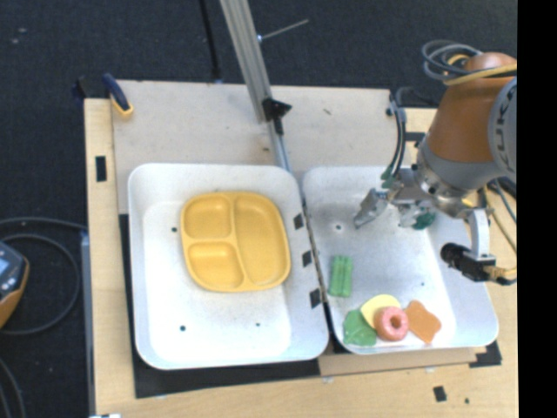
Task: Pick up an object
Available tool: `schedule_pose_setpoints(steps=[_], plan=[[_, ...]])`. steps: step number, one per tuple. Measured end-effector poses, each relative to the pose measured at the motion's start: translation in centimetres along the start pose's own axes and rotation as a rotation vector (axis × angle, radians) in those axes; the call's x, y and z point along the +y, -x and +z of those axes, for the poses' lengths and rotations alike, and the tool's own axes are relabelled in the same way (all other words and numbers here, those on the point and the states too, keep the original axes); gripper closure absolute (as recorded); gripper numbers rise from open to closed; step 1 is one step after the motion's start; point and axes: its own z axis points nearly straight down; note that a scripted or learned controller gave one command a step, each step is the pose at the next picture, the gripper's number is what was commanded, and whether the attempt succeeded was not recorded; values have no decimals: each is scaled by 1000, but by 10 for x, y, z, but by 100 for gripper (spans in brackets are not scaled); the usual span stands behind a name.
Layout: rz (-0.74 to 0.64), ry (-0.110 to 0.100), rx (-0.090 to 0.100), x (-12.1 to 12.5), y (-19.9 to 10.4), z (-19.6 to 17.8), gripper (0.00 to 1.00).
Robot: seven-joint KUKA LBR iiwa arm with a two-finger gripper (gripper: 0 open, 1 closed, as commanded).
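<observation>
Two shallow white bins sit side by side on the bench. The left bin (157, 320) carries one thing, a yellow three-compartment plate (235, 239) lying flat a little toward twelve o'clock of that bin's middle. The right bin (474, 316) carries five small things, all toward its six o'clock edge. One light green ridged block (341, 276) lies alone at about seven o'clock, close to the divide between the bins. The other four cluster together at six o'clock: one darker green piece (357, 328), one yellow piece (379, 306) just behind, one pink ring doughnut (393, 324) resting against the yellow piece, and one orange piece (424, 320) touching the doughnut on its three o'clock side.

The single arm (466, 138) comes in at two o'clock, and its gripper (389, 204) hangs over the right bin's twelve o'clock half, well apart from all five things. Its two fingers stand spread, one finger (367, 209) reaching toward nine o'clock, with nothing between them.
</observation>
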Motion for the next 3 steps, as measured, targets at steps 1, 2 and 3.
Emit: schedule_pose_setpoints(steps=[1,2,3], plan=[[2,-3,-1,-2,-2,43,0],[2,-5,0,-6,-4,105,0],[4,-1,-1,-6,-3,118,0]])
